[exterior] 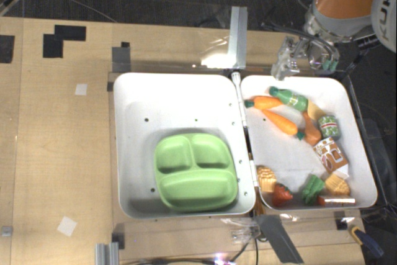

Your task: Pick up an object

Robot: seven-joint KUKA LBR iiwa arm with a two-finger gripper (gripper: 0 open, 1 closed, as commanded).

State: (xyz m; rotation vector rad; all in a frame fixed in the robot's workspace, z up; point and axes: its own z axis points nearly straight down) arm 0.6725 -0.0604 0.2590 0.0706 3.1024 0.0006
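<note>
Pale wooden tabletop (56, 152) carrying two shallow white plastic bins side by side, with dark carpet behind. Left bin (133, 102): holds a light-green moulded plastic tray with three compartments (195, 172). Right bin (353, 115): holds small toy foods, taken as landmark for all positions below.

Candidate for pickup: orange plastic carrot (283, 123), lying flat in the upper-left part of the right bin, tip pointing toward the bin's centre. Just above it, a second orange carrot (268, 102) touching a green plastic bottle (290, 98). Along the bin's right side: a small green-labelled can (328, 126) and a brown-and-white carton (331, 154). Along the near edge: a yellow corn piece (267, 180), a red strawberry (282, 195), a green toy vegetable (312, 188).

End effector (305, 58) positioned above and just outside the far rim of the right bin, well apart from the carrot. Finger state: cannot tell.

Handling estimate: likely light, rigid, hollow plastic; smooth and tapered, so prone to slipping. Recommended grip: across the thick middle, fingers square to the long axis.
</note>
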